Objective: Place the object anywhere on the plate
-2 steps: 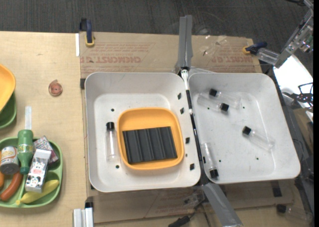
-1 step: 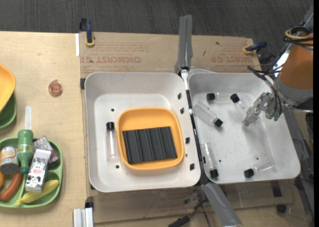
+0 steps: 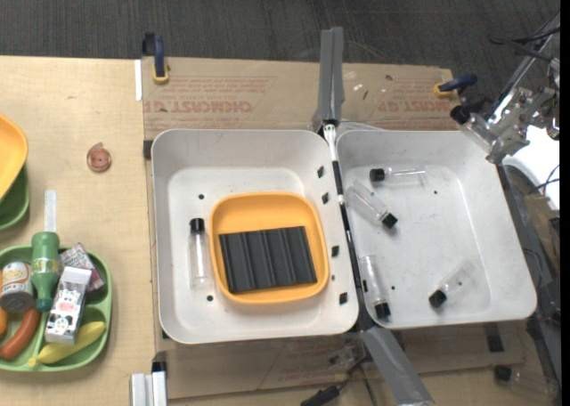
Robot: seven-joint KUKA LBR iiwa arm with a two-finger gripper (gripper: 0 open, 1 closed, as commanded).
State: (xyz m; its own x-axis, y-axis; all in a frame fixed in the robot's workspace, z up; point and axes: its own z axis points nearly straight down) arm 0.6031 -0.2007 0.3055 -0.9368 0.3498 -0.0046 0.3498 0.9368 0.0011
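Vials with black caps are the things to be moved, and five show. One vial (image 3: pixel 198 251) lies in the left bin (image 3: pixel 169 306), along the left edge of the orange plate (image 3: pixel 267 208), just beside its rim, cap toward the far side. The plate sits at the middle of that bin and carries a dark ribbed insert (image 3: pixel 267 258); a strip of bare bin floor runs all round it, narrowest at the right wall.

The other four lie in the right bin (image 3: pixel 499 306): one (image 3: pixel 397 174) near the far edge, one (image 3: pixel 374 206) toward the far left corner, one (image 3: pixel 374 288) along the left wall near the near corner, and one (image 3: pixel 452 287) toward the near right corner. They are well apart, with open floor at the bin's middle.

The end effector (image 3: pixel 508 128) hangs over the far right corner of the right bin, above its rim; whether its fingers are open or closed cannot be told.

On the tabletop's left edge stands a green tray (image 3: pixel 98 342) of toy food.
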